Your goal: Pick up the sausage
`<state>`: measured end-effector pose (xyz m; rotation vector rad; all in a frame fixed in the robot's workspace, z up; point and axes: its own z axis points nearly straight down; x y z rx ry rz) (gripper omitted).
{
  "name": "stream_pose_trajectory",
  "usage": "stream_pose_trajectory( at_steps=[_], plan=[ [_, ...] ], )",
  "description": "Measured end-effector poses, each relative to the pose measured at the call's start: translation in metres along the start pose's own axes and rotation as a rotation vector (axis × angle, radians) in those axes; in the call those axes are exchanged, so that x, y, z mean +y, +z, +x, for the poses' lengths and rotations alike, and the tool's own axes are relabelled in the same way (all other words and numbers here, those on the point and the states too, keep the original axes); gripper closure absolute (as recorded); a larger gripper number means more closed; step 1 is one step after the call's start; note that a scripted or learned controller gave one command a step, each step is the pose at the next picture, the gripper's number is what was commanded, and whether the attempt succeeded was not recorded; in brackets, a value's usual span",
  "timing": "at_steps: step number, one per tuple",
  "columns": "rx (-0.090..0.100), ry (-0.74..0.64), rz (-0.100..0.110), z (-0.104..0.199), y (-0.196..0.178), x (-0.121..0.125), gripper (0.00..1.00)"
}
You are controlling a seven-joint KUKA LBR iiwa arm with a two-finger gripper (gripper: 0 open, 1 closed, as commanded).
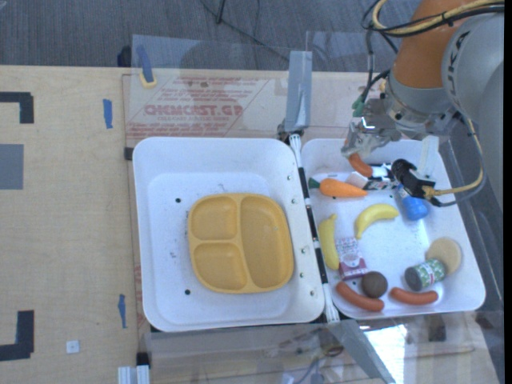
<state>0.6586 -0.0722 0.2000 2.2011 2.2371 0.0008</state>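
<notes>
**Sausages at the near edge, gripper over the far corner**

Pale wood bench (64,238) under two shallow white bins set side by side, with grey carpet beyond the far edge.

Two sausages lie in the right bin (472,290), both along its near edge. One sausage (359,297) sits toward the near-left corner, slanted, just beside a brown round fruit (374,283) that lies between the two. The other sausage (414,297) lies more level, to the right, just beneath a small green can (424,275) on its side. Behind the can, near the bin's right wall, is a tan bun-like piece (445,254).

Further in, a small red-and-white packet (350,254) rests just beyond the left sausage. A banana (328,241) lies lengthwise along the bin's left wall, and a second banana (374,217) curves across the middle. A blue object (414,207) sits to its right. At the far end an orange carrot (342,188) with a green tip points toward the left wall.

The gripper (362,149) hangs over the far part of the right bin, well apart from both sausages (they are at the opposite end). A small orange-red piece (360,165) shows just below its fingers; whether the claw is released, clenched or grasping that piece cannot be told from this angle. The arm (436,46), grey with its orange band, comes in from the upper right.

The left bin (160,166) holds a yellow divided plate (240,242) with three compartments.
</notes>
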Motion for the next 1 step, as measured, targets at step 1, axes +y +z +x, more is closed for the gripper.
stream_pose_trajectory(
  at_steps=[1],
  plan=[
    [0.000,-0.261,-0.002,-0.0180,-0.0929,-0.0510,1.00]
  ],
)
